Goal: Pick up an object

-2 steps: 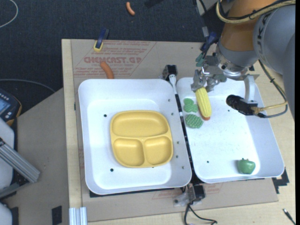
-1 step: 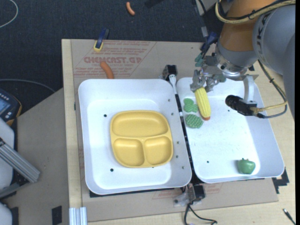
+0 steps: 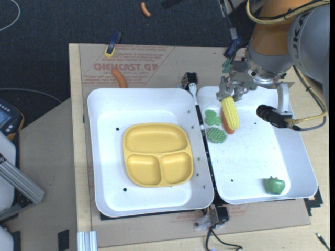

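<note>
In the upper right of the frame the hand (image 3: 230,90) hangs over the right bin (image 3: 261,177) with a yellow corn cob (image 3: 230,113) at its fingers. A green pepper (image 3: 275,185) lies lower right; a yellow divided tray (image 3: 157,154) fills the left bin (image 3: 104,140).

We see a rounded grey metal arm (image 3: 314,35) with a glossy orange band (image 3: 277,17), yellow-and-black cables (image 3: 309,122) looping round it, and a small metallic two-finger gripper (image 3: 230,90).
</note>
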Controlling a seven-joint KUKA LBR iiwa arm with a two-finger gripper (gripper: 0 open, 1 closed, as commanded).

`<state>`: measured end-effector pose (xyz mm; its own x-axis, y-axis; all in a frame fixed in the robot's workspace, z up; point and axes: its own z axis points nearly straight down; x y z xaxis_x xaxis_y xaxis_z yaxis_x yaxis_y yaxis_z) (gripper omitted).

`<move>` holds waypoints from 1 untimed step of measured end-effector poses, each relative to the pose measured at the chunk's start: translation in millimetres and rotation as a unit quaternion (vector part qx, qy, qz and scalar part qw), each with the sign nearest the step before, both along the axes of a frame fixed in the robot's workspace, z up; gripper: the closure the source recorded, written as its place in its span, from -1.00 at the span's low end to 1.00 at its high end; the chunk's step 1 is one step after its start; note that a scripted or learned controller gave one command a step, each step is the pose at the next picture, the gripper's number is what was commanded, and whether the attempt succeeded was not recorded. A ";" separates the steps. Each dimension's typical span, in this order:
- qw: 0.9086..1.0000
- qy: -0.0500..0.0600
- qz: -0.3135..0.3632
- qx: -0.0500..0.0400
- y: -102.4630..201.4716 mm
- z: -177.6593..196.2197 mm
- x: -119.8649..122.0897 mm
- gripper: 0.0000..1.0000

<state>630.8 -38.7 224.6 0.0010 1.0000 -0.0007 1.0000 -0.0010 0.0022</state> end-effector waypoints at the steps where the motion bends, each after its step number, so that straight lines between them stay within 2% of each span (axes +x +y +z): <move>1: 1.000 -0.001 0.002 0.000 16.3 -0.4 13.6 1.00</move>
